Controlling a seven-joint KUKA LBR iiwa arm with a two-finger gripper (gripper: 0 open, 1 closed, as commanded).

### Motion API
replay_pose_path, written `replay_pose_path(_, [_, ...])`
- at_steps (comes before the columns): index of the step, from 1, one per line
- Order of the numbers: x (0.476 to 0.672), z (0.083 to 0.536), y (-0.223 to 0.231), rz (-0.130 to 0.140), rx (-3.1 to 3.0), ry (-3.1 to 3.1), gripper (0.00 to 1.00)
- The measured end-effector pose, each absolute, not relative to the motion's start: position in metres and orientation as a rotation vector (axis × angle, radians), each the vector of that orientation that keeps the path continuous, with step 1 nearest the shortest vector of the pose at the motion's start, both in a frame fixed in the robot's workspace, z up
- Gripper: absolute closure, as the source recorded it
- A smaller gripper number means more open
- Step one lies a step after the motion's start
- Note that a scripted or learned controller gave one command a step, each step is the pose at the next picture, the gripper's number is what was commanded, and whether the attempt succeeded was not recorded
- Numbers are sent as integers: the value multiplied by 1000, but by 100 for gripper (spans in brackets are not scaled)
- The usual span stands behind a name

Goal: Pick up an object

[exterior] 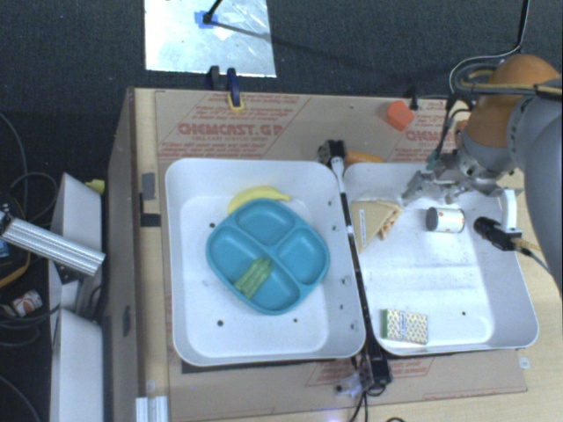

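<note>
the likeliest target looked to be the small white cylinder (446, 220), lying on its side on the floor of the right bin (457, 306), dark end cap facing the divider. nothing else touched it. the gripper (437, 185) hung just above and slightly to the divider side of that cylinder, wrist angled down from the arm (519, 117). i couldn't tell from this angle whether the fingers were spread or closed; the metal linkage blurred together. nothing was visibly between them, so no grasp to report.

outward from the cylinder: a tan wedge, sandwich-like (378, 218), sat between it and the divider, near but apart. a small patterned green-and-white packet (405, 325) lay well below the cylinder near the bin's front wall. an orange piece (362, 157) peeked over the back rim beyond the wedge. an orange block (398, 115) rested on the cardboard backing outside the bin, behind the cylinder.

further off, across the divider, the left bin (202, 323) carried a blue sectioned plate (290, 258) with a green item (254, 275) in one compartment and a yellow banana (257, 197) tucked at the plate's far edge.

my read: this was the approach step, pre-grasp, pick not yet done. the next move would call for shifting over the cylinder's middle, aligning the fingers across its short axis so it doesn't roll away, then descending to the bin floor and closing. risk: the round body skating out sideways.
</note>
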State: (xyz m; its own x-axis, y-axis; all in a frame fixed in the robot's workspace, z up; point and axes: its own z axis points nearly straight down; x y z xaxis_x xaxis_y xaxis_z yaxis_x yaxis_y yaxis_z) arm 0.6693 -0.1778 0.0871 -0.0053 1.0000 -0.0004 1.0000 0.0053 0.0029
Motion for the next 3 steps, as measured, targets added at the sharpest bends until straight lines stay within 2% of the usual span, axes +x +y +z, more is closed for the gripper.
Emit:
replay_pose_path(1, [628, 94, -207, 1, 2218, 2221, 0])
replay_pose_path(2, [629, 105, -207, 3, 2214, 2222, 100])
replay_pose_path(3, [623, 136, -144, 5, 2215, 2225, 100])
